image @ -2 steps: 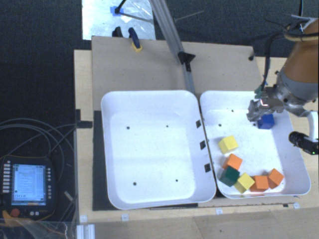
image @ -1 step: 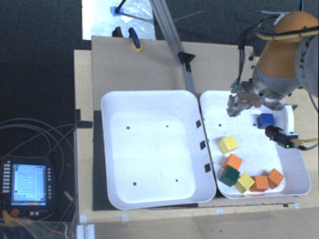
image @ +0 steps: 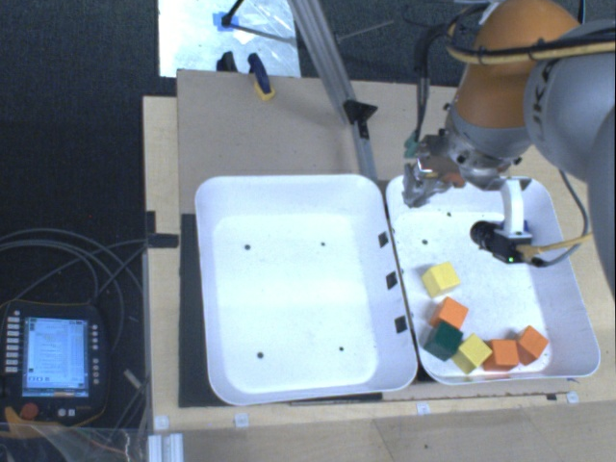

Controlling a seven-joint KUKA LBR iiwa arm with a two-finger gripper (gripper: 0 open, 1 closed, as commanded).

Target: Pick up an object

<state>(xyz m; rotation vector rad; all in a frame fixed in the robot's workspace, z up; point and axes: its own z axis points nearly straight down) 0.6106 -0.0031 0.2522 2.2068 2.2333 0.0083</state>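
Note:
Several small blocks lie in the right bin (image: pixel 568 306): a yellow cube (image: pixel 442 280), an orange block (image: pixel 450 313), a dark green block (image: pixel 444 340), a second yellow block (image: pixel 474 352), and two more orange blocks (image: pixel 504 354) (image: pixel 532 344) along the near edge. My gripper (image: pixel 416 192) hangs over the far left corner of that bin, well away from the blocks, with nothing seen in it. The grey arm with its orange band (image: pixel 510 27) reaches in from the upper right.
The left bin (image: pixel 289 287) sits beside the right one, joined by black clips at the shared rim. A grey pole (image: pixel 327 56) slants down behind the bins. A teach pendant (image: pixel 50 359) and cables lie at lower left.

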